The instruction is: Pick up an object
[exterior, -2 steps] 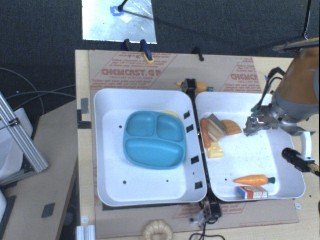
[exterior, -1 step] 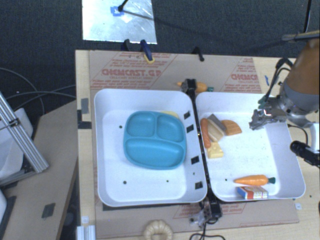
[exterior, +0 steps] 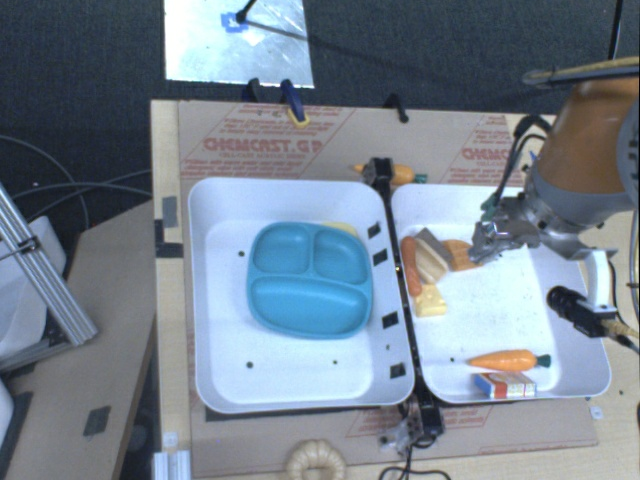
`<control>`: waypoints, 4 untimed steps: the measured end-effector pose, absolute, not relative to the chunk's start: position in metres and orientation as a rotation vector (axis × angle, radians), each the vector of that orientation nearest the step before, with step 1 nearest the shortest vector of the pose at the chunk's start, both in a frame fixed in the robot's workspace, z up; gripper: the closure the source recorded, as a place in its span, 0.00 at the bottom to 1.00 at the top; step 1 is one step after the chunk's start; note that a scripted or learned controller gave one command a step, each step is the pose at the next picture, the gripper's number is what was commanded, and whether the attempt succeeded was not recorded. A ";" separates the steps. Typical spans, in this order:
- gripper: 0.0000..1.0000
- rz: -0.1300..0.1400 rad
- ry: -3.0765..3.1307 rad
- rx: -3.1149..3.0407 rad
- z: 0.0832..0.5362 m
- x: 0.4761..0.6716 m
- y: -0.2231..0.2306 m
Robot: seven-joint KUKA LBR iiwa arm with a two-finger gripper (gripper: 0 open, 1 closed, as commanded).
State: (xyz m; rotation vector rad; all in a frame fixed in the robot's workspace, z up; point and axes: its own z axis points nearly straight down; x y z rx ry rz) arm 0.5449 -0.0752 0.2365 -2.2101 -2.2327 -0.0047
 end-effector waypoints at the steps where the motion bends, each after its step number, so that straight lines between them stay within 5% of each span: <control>1: 1.00 -0.003 -2.231 -2.209 0.227 0.529 -0.020; 2: 1.00 -0.004 -2.232 -2.209 0.227 0.524 0.031; 4: 1.00 -0.001 -2.228 -2.214 0.233 0.530 0.046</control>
